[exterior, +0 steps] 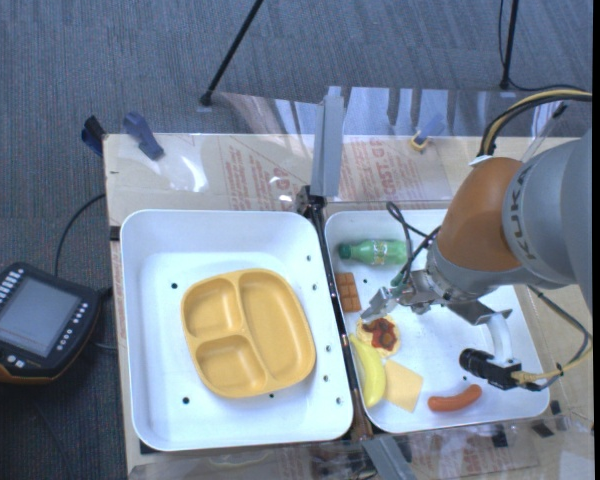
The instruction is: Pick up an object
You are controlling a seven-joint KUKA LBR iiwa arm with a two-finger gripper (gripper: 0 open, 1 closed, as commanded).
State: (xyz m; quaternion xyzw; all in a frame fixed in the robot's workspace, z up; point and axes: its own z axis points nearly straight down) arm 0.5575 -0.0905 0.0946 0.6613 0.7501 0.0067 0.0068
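My gripper (382, 305) hangs in the right bin (525, 388), near its left-middle. It is open, with nothing between its fingers. Just below it lies a small round pizza-like piece (382, 335) with red topping. A green bottle (373, 253) lies on its side at the back of this bin. A brown waffle-like square (349, 292) lies by the left wall. A yellow banana (369, 369) and a pale yellow cheese slice (404, 385) are at the front left. An orange sausage (454, 400) lies at the front.
The left bin (150, 268) holds a yellow divided plate (248, 331). The divider between the bins runs just left of the waffle and banana. A handheld control pendant (30, 318) sits on the floor to the left.
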